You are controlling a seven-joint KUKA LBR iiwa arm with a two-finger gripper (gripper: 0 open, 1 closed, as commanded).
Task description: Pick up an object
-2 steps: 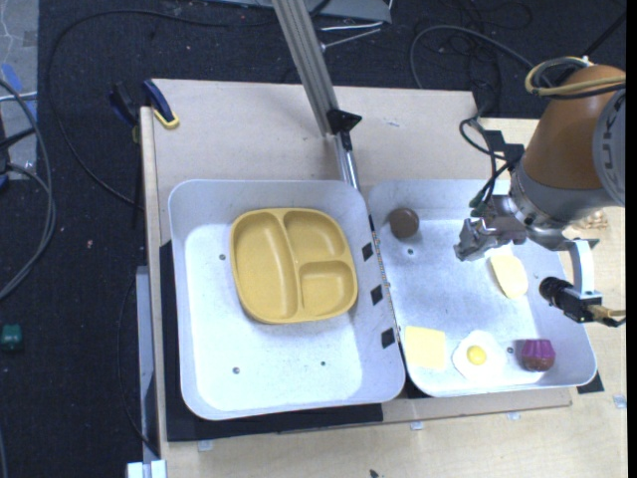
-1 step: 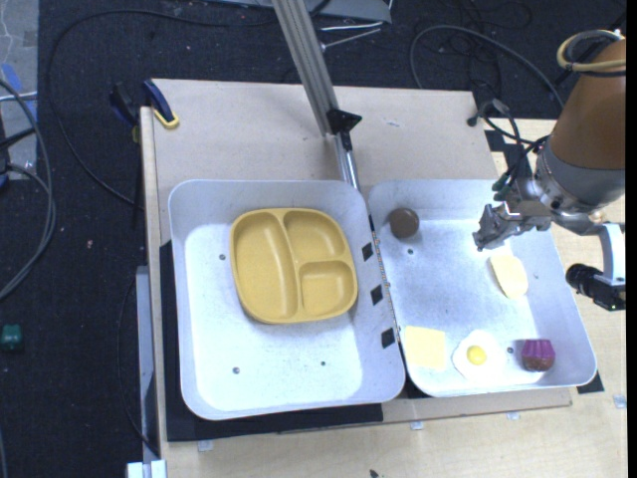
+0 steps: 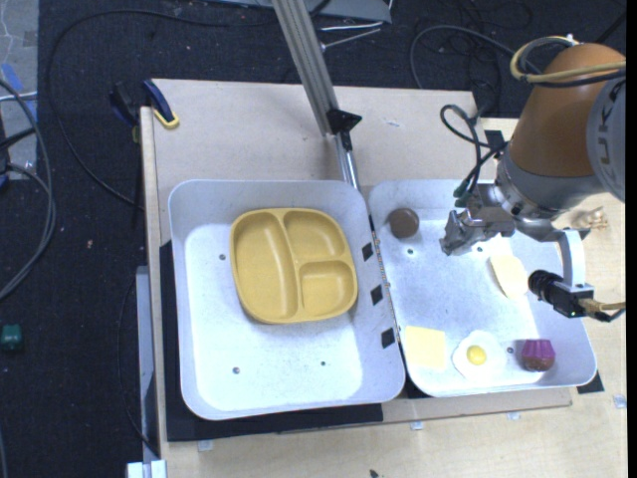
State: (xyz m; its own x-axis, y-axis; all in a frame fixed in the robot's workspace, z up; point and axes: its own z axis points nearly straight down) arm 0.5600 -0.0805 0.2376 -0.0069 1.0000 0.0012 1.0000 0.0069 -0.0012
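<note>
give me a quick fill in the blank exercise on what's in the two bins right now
1. The yellow divided plate lies in the ____ bin as the camera sees it.
2. The toy fried egg lies between the yellow cheese slice and the ____ cupcake.
3. The gripper hangs over the right bin, close to the small ____ ball.

Missing words: left; purple; brown

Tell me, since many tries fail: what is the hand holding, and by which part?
Nothing visible: the hand hangs over the right bin, beside the brown ball.
</note>
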